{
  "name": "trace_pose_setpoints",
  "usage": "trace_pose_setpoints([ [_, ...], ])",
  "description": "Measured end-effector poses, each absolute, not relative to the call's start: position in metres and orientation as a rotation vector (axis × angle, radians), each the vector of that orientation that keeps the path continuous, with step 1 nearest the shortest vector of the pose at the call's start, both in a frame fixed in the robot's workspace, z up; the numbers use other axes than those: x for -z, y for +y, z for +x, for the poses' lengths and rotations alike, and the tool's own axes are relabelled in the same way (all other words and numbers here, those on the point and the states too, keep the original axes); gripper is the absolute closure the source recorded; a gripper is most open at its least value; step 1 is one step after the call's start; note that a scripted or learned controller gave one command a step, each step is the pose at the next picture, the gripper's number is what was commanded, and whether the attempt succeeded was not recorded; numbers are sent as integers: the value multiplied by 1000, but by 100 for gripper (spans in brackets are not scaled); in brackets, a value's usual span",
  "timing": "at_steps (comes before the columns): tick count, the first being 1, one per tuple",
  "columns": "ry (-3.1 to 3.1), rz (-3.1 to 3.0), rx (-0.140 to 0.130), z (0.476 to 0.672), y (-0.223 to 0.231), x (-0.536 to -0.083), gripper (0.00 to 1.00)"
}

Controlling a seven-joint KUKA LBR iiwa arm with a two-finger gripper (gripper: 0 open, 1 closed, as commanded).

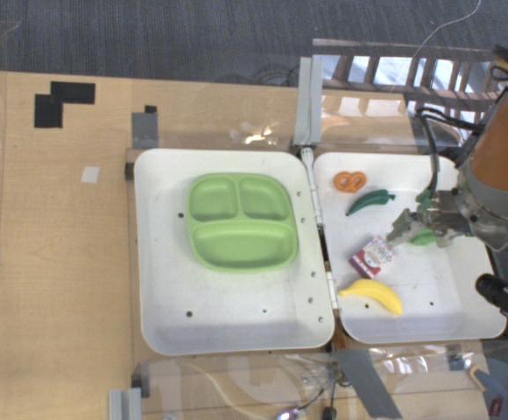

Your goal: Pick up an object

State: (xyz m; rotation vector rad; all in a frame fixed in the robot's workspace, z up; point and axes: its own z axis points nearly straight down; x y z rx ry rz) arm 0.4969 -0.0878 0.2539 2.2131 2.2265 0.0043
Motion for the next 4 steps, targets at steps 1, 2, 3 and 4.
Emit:
trace_pose_setpoints([
  [1, 2214, 2225, -5, 502, -89, -95, 0],
  [2, 2366, 2062, -6, 488, -12, -185, 0],
  [3, 2301, 2135, -2, 518, -133, -143, 0],
  [4, 2258, 2177, -4, 579, -173, -161, 0],
])
